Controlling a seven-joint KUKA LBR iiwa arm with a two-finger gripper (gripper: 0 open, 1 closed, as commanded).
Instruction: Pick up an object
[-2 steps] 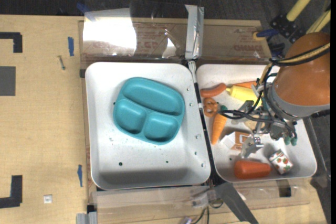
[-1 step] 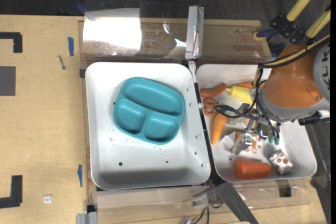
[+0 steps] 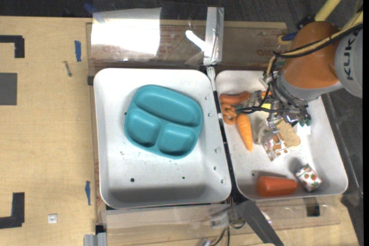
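Carrot (image 3: 245, 131) lies in the right bin (image 3: 334, 170) at centre-right of the frame, long axis running top to bottom, just left of the tool (image 3: 275, 131), whose grip state I cannot tell.

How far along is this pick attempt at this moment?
Done: the gripper is down in the right bin, among the items beside the carrot. In hand: nothing visibly held; the view does not settle the grasp. Left: closing on an item and lifting it. The red piece and the teal tray lie apart from it.
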